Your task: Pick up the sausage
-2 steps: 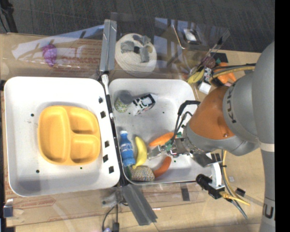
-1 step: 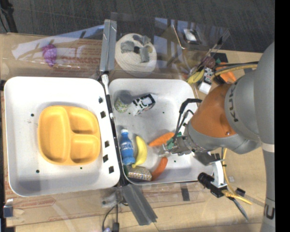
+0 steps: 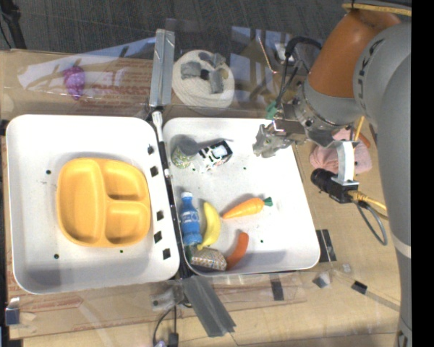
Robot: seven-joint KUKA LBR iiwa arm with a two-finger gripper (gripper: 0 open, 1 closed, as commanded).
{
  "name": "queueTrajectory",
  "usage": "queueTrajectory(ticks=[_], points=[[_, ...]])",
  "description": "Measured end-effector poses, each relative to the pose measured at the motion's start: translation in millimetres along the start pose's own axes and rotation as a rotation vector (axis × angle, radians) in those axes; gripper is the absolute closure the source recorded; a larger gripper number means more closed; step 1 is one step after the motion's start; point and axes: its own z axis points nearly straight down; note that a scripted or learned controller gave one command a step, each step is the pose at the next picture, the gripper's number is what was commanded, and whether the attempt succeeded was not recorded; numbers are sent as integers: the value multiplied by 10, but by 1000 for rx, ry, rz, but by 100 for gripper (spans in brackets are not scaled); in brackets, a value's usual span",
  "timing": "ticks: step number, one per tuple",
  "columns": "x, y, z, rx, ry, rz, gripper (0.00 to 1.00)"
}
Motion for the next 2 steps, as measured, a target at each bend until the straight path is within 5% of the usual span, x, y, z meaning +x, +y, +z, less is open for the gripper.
queueTrajectory(ticks=[1, 2], points=[[-1, -2, 4, 1, 0, 0, 0], [-277, -981, 553, 3, 1, 95, 0]])
